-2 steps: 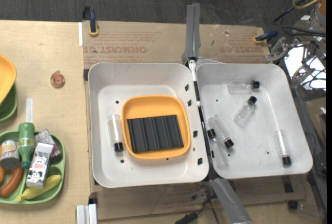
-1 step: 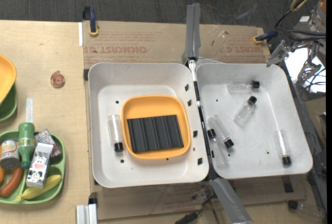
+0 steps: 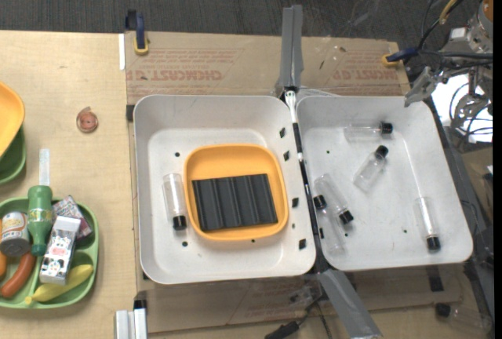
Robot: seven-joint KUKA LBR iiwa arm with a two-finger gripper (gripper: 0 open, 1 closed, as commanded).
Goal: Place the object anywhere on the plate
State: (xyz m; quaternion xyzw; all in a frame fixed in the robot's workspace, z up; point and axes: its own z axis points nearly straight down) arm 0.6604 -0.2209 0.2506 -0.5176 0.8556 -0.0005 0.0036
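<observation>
Several clear vials with black caps lie scattered in the right bin point(image 3: 447, 173) in the camera view: one near the top point(image 3: 362, 130), one just below it point(image 3: 367, 169), a close pair by the left wall point(image 3: 331, 200), and one at the lower right point(image 3: 426, 220). One of these is most likely the object to move, and none has been lifted yet. The orange plate point(image 3: 205, 173) sits in the left bin point(image 3: 153, 133) with a black ridged block point(image 3: 234, 202) covering most of it, and another vial point(image 3: 172, 195) lies just beside the plate's left rim. The tool point(image 3: 430, 77) hangs at the upper right of the frame, above the right bin's corner, tangled among cables. I cannot tell whether it is released or clenched. The vials are round and smooth, so one could slip or roll out of a pinch. The paired vials could get nudged together. A vial dropped onto the ridged block might roll off the plate.
</observation>
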